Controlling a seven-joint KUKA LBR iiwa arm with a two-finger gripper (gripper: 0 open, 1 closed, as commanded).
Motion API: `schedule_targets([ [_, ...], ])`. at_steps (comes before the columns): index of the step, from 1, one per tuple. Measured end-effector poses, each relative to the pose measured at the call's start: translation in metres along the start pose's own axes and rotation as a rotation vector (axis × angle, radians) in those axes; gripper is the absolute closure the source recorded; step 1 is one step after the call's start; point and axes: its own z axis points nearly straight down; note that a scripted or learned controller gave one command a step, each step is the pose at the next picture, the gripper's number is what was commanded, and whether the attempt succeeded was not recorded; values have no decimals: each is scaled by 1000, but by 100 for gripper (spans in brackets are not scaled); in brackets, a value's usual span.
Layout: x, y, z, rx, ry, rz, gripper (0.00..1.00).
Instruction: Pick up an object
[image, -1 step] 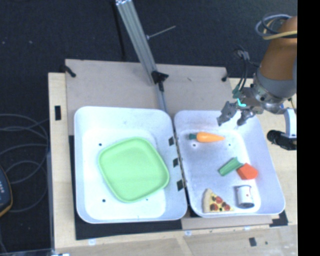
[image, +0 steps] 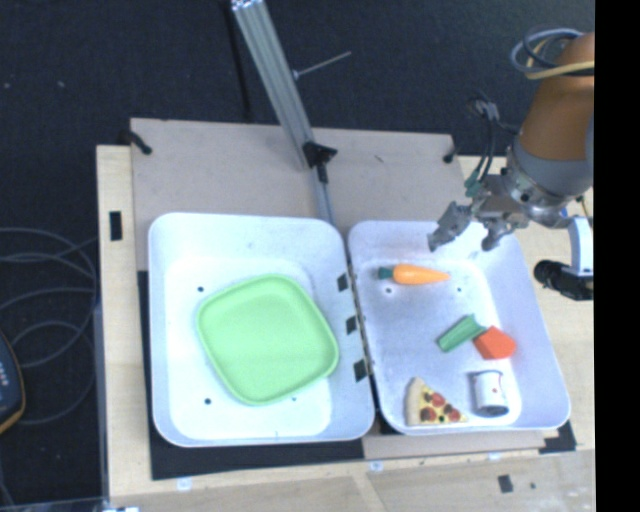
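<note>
Hovering over the far end of the right bin, the gripper has its two fingers spread apart w/ nothing between them. Toy carrot lies just below the fingers on the bin floor, not touching, green top pointing left. Nearer the camera: green block touching an orange block, then a small silver can on its side, and a pizza slice at the front-left corner. Left bin holds a light-green square plate, approx centred.
</note>
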Motion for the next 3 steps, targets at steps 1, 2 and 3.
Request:
schedule_targets([
  [1,-2,-6,44,4,-1,1,0],
  [2,4,-9,104,5,0,1,0],
  [3,4,-10,156,5,-1,1,0],
])
